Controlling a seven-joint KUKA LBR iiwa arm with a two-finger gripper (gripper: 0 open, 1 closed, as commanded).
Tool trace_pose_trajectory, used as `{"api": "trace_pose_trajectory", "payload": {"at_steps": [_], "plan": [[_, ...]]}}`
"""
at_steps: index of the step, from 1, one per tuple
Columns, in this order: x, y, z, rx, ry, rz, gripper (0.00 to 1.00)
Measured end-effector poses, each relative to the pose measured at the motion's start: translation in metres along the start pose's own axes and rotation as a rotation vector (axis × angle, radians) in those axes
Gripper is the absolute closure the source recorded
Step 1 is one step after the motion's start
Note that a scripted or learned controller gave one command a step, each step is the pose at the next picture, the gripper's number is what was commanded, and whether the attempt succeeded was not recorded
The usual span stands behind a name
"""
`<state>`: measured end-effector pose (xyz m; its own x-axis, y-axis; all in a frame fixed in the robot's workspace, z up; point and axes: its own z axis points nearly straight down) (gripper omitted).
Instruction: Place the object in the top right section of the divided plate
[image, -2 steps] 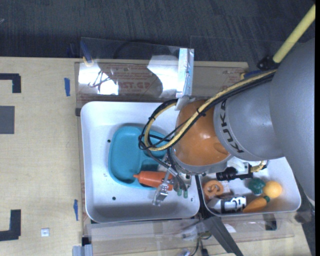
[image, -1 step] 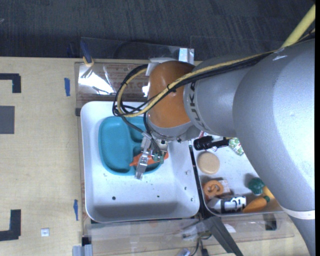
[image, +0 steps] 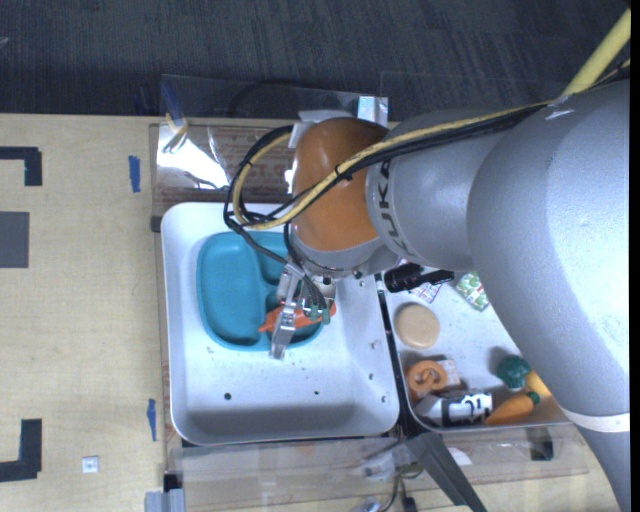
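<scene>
A blue divided plate (image: 228, 288) lies in the upper left part of the left white bin (image: 300, 395). My gripper (image: 288, 322) hangs over the plate's right edge, with the arm's orange band just above it. A small orange object with a green end (image: 270, 322) sits between the metal fingers (image: 281, 338), orange showing on their left and green on their right. The gripper is shut on it. The arm hides the plate's upper right part.
The right bin (image: 455, 305) holds a round beige disc (image: 417, 325), a brown pretzel-like piece (image: 428, 377), a black and white bottle (image: 465, 407), a toy carrot (image: 512, 405), a green piece (image: 513, 371) and a small packet (image: 470, 290). The grey arm covers the right side.
</scene>
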<state>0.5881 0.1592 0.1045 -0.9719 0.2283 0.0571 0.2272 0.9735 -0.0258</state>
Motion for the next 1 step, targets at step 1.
{"api": "trace_pose_trajectory", "payload": {"at_steps": [1], "plan": [[-0.0564,-0.1165,-0.0859,-0.025,-0.071,-0.038,0.0]]}}
